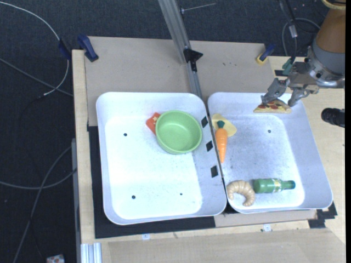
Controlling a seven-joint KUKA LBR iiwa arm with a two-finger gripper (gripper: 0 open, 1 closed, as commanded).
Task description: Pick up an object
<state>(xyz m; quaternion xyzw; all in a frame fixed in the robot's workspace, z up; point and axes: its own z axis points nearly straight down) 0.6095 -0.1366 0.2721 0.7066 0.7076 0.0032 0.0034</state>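
Pizza slice (272,108), touched by part-open jaws above

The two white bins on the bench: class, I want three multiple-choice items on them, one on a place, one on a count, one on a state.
1. Where does the green bowl lie?
A. left bin
B. right bin
C. bare bench

2. How many carrots are in the right bin?
A. none
B. one
C. three

3. How does the green bottle rest?
A. upright
B. on its side
C. leaning on the tool

Answers:
1 A, the bowl sits within the left bin.
2 B, a single carrot lies by the divide.
3 B, the bottle lies flat beside the croissant, far from the tool.
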